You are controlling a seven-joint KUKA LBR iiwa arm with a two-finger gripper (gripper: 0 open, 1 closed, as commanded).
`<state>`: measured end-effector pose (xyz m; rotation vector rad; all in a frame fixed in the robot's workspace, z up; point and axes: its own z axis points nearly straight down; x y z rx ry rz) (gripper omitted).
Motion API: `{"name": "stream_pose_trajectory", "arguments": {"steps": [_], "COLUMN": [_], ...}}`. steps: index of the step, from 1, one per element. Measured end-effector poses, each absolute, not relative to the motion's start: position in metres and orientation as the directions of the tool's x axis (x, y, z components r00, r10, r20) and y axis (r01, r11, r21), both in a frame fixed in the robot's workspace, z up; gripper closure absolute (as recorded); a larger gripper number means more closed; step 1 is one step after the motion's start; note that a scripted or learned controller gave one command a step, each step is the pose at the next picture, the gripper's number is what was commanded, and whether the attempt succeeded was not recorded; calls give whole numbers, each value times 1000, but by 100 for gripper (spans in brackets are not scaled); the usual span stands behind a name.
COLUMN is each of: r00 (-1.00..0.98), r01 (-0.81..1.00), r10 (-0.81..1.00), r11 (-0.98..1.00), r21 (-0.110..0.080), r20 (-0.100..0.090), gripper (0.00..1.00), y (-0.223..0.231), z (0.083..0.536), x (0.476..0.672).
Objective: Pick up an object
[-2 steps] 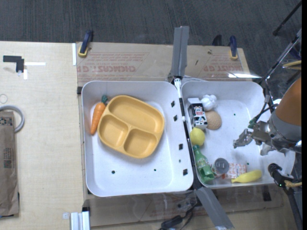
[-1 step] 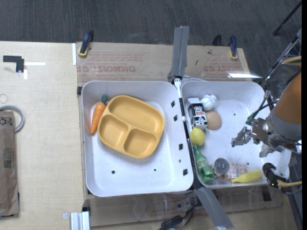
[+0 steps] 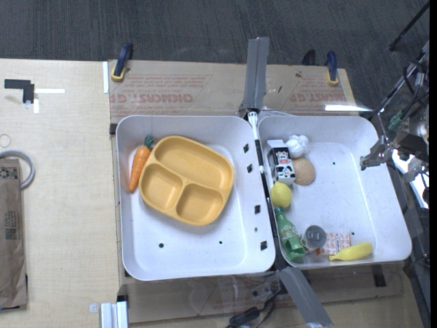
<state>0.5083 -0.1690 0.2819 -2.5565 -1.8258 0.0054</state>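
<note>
The right bin (image 3: pixel 355 183) holds several objects along its left and front sides: a white lumpy toy (image 3: pixel 297 143), a small black-and-white box (image 3: pixel 281 164), a brown rounded lump (image 3: pixel 305 172), a yellow lemon (image 3: pixel 281 194), a green bottle (image 3: pixel 289 236), a grey round can (image 3: pixel 315 236), a red-and-white packet (image 3: pixel 336 240) and a yellow banana (image 3: pixel 353 252). My gripper (image 3: pixel 384 153) hangs over the bin's right rim, away from all of them, and nothing is visibly held.
The left bin (image 3: pixel 136 244) carries a yellow divided plate (image 3: pixel 186 180) with an orange carrot (image 3: pixel 138 166) beside its left edge. A grey divider bar (image 3: pixel 257 74) stands behind the bins. Cardboard (image 3: pixel 184 87) lies at the back.
</note>
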Motion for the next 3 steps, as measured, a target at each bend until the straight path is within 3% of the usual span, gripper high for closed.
{"name": "stream_pose_trajectory", "arguments": {"steps": [1,3], "r00": [113,357], "r01": [994,934], "r10": [994,934], "r11": [-113,-357], "r21": [-2,-2], "r20": [0,-2], "gripper": [0,0], "y": [-104,-118], "z": [91,91], "x": [490,585]}}
